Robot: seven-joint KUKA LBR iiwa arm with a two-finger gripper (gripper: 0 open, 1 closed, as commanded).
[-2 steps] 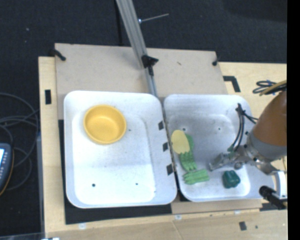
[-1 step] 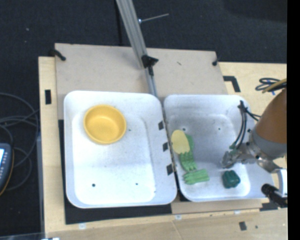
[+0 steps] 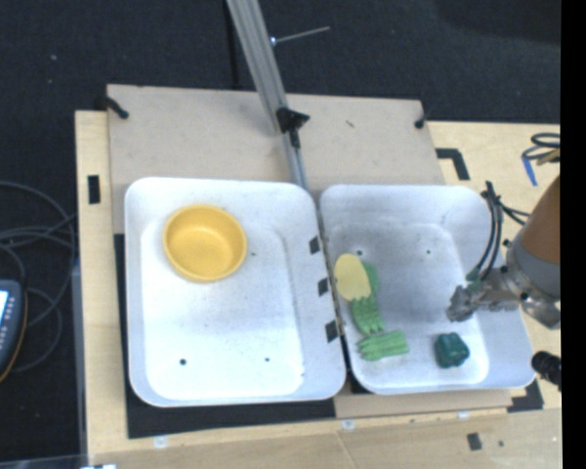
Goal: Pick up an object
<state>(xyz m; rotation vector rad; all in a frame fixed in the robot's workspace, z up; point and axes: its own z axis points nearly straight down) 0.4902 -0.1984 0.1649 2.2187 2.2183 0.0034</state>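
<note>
Green block [image 3: 451, 350] near right bin's [image 3: 410, 208] front-right edge | claw [image 3: 461, 306] just above-beside | claw state: cannot tell

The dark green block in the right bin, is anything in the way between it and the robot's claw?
Nothing visible is in the way. The dark green block lies alone near the right bin's front corner, and the gripper is just above it in the picture, with bare white floor between. The light green pieces lie off to the left.
</note>
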